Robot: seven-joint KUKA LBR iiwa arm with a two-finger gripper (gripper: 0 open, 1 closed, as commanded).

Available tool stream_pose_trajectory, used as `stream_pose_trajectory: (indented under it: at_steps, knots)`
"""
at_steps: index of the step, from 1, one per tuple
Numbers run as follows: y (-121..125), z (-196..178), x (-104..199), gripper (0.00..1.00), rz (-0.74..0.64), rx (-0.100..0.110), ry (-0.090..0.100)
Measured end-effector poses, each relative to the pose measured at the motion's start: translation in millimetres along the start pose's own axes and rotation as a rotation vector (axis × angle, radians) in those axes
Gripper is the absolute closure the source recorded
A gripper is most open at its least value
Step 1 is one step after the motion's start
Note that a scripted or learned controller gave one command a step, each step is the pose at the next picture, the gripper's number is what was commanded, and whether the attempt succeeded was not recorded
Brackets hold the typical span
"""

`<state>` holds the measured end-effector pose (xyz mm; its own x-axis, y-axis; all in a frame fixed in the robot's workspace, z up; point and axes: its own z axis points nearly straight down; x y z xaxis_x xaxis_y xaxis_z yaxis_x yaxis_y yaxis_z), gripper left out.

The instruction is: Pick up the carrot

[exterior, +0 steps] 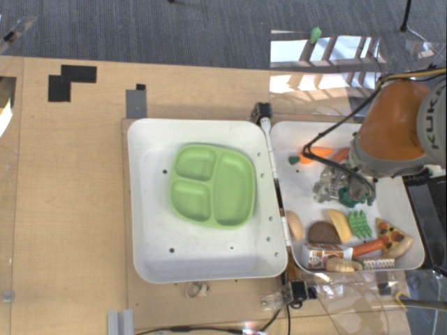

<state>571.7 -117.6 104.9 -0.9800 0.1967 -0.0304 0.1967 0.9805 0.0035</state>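
Observation:
The carrot (319,153) is orange with a green stem end pointing left. It lies in the far part of the right bin (300,135), and a dark cable crosses over it. My gripper (335,186) hangs over the middle of that bin, just nearer and to the right of the carrot, under the grey and orange wrist (394,128). A small green object (348,200) lies right beside the gripper's tip. The arm hides the carrot's right end.
Toy foods crowd the near end of the right bin: a banana (339,224), a brown round piece (322,232), a green ridged piece (360,222), a pizza slice (395,239), an orange-red stick (367,247). A green divided plate (213,185) sits in the left bin (140,208).

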Motion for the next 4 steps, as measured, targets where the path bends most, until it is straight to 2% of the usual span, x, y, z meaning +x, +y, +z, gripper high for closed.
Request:
stream_pose_trajectory:
  at_steps: [1,2,3,4]
  knots:
    - [0.1,0.6,0.4,0.00,0.000,0.000,0.001]
    - [-9.8,13.6,19.2,0.00,0.248,0.003,0.010]
    - [-7.7,0.0,14.8,1.00,0.242,0.000,-0.002]
    - [-7.6,0.5,15.1,0.00,0.242,0.000,0.000]
